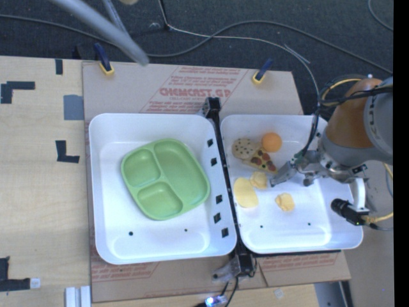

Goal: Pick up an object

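The right bin (319,234) holds several small food toys. A speckled cookie (243,148) and an orange ball (271,142) lie at its back. A red and yellow slice (262,160) sits just in front of them. A large pale yellow piece (245,193) lies by the divider, a smaller one (259,180) beside it, and a third (285,202) lies mid-bin. My gripper (277,178) reaches in from the right, low over the bin, its tip right next to the smaller yellow piece and below the slice. Nothing is visibly held.
The left bin (102,190) contains a green divided plate (165,178). A black clip strip (220,171) runs between the bins. The arm's wrist (348,130) and a black cable fitting (348,211) hang over the right bin's right side. Cables cross the dark floor behind.
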`<state>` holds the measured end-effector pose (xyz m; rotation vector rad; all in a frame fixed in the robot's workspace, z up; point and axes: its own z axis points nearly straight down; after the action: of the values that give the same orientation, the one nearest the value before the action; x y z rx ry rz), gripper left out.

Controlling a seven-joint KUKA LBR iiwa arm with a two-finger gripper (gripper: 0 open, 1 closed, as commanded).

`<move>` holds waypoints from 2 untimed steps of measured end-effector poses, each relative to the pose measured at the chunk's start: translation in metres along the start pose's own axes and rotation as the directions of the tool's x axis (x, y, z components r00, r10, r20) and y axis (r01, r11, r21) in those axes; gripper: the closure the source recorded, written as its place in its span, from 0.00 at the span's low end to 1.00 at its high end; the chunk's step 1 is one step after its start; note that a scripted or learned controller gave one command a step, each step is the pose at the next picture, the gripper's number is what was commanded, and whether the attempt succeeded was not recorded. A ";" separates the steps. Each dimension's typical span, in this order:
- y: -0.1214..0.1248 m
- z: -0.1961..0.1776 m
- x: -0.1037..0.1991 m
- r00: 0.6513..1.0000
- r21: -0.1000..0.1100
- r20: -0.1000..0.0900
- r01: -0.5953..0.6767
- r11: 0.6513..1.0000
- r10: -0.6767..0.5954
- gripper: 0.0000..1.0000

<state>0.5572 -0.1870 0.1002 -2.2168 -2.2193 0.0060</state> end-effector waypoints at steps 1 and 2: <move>0.001 -0.013 0.000 1.000 -0.003 0.000 0.001 1.000 -0.001 1.00; 0.002 -0.074 0.006 1.000 -0.009 0.001 0.000 1.000 0.000 1.00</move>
<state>0.5593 -0.1811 0.1743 -2.2215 -2.2248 -0.0024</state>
